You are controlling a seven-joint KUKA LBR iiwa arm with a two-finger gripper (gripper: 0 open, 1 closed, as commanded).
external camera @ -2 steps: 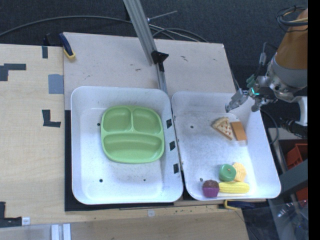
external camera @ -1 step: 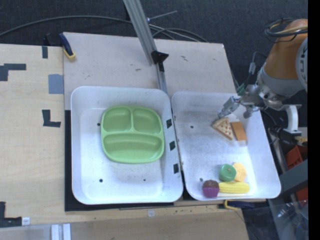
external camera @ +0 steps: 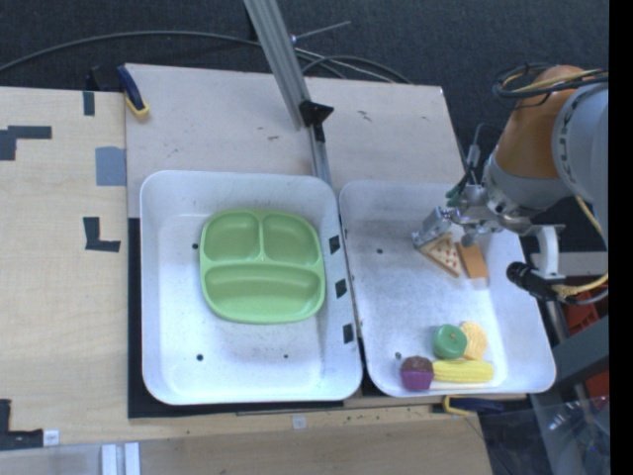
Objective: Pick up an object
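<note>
Tan target: you have a flat tan waffle-textured wedge (external camera: 444, 255) in the right white bin (external camera: 396, 295), toward its far right.
Claw: silver two-finger gripper (external camera: 442, 228) sits directly over the wedge's far edge; you cannot tell its opening.
Beside: orange flat piece (external camera: 475, 262) touches the wedge's right.

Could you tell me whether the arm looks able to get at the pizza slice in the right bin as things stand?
Probably yes: the gripper hangs right at the pizza slice, with nothing lying over it; an orange piece sits beside it.
</note>
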